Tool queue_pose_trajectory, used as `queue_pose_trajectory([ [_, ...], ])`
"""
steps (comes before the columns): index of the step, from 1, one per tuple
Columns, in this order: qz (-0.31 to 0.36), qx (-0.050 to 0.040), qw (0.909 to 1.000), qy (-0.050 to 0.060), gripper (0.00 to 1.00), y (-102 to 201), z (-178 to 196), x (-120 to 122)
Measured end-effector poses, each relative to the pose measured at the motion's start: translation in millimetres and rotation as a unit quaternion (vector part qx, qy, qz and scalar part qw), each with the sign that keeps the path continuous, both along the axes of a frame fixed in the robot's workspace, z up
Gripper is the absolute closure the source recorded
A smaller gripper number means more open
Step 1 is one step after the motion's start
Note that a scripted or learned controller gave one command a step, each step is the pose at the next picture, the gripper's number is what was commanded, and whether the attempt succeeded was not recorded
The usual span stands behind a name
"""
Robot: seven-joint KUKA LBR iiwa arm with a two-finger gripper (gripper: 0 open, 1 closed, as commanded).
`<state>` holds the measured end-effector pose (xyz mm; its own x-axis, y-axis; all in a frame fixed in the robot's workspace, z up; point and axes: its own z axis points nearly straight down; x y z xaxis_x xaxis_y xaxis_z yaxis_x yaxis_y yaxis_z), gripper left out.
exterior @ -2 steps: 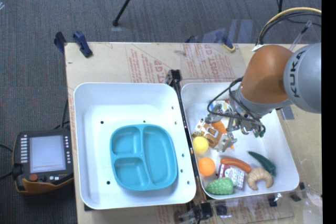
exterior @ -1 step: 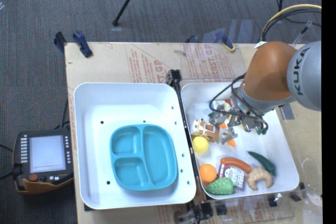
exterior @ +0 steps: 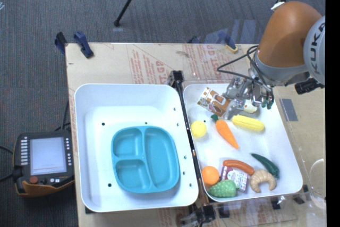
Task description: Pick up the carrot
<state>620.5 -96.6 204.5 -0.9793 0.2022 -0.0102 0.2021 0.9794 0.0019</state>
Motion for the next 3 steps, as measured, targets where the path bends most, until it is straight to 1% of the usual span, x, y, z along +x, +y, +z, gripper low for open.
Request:
queue_pose_trajectory([
  [1, 0.129, 0.0002, 0.9917, 0.006, 1.0, -29.2, -118.6, -60.3],
  [2, 0.13, 0.0, 0.9916, 0.004, 0.0, -28.4, -117.1, -58.9],
  [3, 0.13, 0.0001, 0.9914, 0.003, 1.0, -27.5, -106.9, -57.5],
])
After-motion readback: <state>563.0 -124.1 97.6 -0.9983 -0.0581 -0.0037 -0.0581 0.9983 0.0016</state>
